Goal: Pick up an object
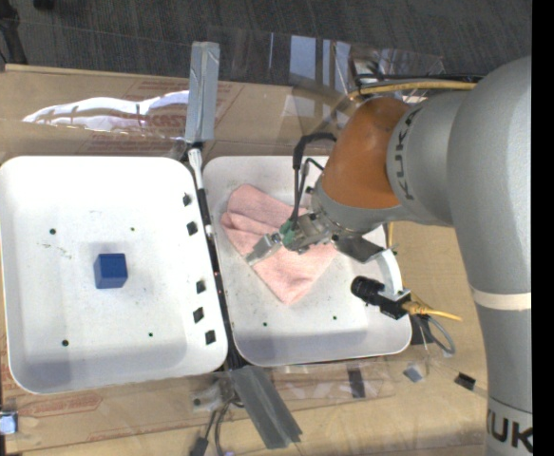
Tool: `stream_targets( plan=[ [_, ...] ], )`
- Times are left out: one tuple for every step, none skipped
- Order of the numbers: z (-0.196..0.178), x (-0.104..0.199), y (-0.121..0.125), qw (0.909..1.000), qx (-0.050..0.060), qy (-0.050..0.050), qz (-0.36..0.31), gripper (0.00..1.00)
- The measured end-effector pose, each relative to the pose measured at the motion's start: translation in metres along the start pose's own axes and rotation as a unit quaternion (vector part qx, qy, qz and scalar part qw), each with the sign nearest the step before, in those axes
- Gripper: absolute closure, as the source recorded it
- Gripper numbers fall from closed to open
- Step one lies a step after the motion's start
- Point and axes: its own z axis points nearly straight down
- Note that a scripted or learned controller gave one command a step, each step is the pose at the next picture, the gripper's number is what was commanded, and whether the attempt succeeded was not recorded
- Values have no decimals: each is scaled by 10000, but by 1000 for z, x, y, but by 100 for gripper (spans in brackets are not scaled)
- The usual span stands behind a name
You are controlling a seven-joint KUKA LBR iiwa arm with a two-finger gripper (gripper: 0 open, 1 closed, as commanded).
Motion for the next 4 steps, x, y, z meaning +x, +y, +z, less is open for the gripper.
stream_targets(
  plan=[
    [34,-11,-21,9995,-32,-12,-315,0],
    [34,6,-80,10000,-30,-7,85,0],
    [24,5,-79,10000,-30,-13,65,100],
    [-65,40,26,9994,-21,-4,347,100]
  ],
)
